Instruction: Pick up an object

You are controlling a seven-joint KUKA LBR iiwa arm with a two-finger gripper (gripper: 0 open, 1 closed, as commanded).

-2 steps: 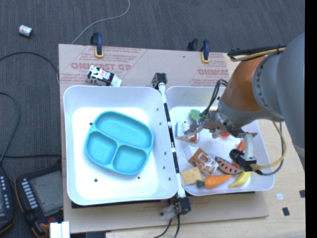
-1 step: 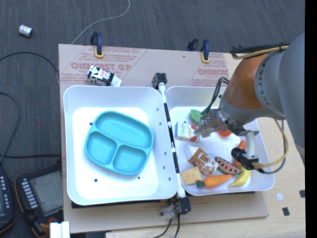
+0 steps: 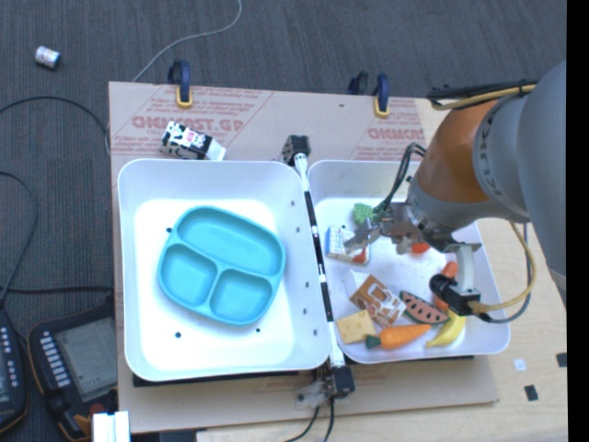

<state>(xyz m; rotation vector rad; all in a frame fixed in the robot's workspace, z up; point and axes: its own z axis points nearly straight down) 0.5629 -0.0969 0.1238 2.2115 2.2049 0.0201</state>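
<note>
Looming closest to the lens, the grey arm (image 3: 515, 155) is reaching in from the right and covering much of the right bin (image 3: 497, 339), with the gripper (image 3: 368, 238) hanging low over that bin's left side, near the divider. I am reading its tip as sitting at a small white item (image 3: 337, 241) just below a green piece (image 3: 363, 214), but I am unable to tell whether it is clenched or released, or whether anything is caught in it. Toy food is lying toward the near edge: a waffle (image 3: 375, 297), a cheese wedge (image 3: 353, 327), a carrot (image 3: 405, 336) and a banana (image 3: 448, 331). I am judging that a clean pick is calling for a straight descent on one separate piece, clear of the wall. A blue tray (image 3: 221, 265) is sitting in the left bin (image 3: 138, 339).
</note>
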